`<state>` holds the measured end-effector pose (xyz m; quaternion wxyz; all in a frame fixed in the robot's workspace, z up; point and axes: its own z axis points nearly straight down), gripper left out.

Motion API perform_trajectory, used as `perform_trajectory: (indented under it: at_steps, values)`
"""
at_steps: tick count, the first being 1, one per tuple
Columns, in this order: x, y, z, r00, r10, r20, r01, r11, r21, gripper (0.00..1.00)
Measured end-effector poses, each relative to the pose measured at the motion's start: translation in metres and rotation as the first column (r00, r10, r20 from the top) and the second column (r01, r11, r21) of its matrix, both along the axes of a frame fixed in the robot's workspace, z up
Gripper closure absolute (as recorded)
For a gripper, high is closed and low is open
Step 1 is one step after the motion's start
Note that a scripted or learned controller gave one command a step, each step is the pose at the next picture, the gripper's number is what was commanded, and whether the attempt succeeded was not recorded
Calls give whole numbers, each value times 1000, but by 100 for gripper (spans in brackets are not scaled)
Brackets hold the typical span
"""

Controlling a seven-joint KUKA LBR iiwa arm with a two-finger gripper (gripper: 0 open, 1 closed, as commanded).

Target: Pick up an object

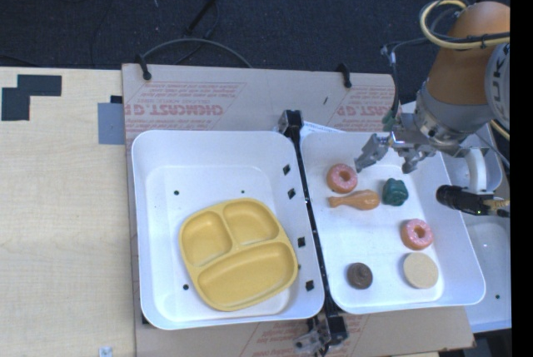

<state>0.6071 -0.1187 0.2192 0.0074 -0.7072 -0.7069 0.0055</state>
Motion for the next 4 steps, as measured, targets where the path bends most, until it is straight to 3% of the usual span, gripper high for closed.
perform_trajectory:
  at_steps: [1,2,4]
  values:
    - [2,0,6,1000,2,10,-2,1000,-1,0]
    - [5,0,-60,1000,1,5,-1,1000,0,0]
    - [3,3,-135,1000,-1,12,1,1000,-2,0]
